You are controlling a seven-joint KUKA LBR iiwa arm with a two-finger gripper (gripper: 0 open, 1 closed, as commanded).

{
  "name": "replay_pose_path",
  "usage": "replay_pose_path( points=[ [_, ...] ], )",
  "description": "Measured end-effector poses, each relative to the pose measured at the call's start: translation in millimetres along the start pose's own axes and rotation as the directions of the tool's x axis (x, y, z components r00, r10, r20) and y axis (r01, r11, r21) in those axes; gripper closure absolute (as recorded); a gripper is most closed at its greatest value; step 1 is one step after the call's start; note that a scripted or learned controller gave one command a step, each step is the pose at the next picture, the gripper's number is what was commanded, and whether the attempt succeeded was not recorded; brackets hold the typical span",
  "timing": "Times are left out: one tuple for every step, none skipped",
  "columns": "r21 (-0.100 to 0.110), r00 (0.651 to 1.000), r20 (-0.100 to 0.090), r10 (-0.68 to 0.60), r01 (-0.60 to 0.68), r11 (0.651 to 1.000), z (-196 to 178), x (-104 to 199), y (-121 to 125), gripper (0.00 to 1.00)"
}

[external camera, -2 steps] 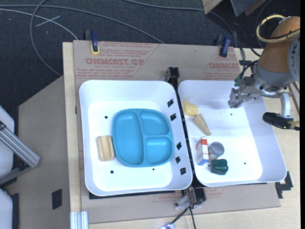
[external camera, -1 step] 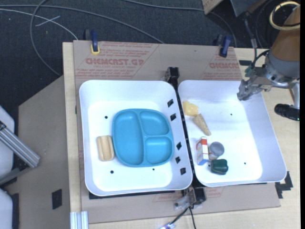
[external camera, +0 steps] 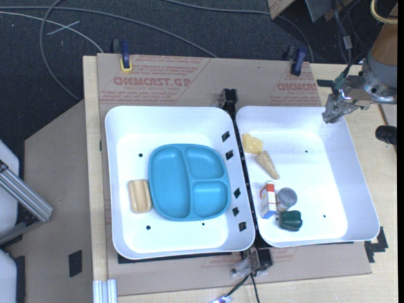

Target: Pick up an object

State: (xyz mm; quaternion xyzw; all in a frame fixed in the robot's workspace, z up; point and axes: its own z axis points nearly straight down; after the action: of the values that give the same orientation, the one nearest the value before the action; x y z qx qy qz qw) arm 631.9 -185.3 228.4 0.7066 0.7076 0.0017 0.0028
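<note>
Five small items point(external camera: 276, 188) lie in the right bin point(external camera: 341, 188).

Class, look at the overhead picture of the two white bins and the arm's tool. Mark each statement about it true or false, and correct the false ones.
1. The blue divided plate lies in the left bin. True.
2. The tan bread-like block lies on the plate. False: it lies on the bin floor beside the plate's left side.
3. The tool is over the top right corner of the right bin. True.
4. The tool holds the dark green object. False: that object lies near the right bin's lower edge, far from the tool.
5. The small red and white carton is in the left bin. False: it is in the right bin, next to the grey round object.
</note>
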Motion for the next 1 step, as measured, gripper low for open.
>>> replay_pose_path(
  points=[
    [0.003, 1.000, -0.001, 0.000, 0.000, 1.000, -28.6, -0.1, 1.0, 1.00]
  ],
)
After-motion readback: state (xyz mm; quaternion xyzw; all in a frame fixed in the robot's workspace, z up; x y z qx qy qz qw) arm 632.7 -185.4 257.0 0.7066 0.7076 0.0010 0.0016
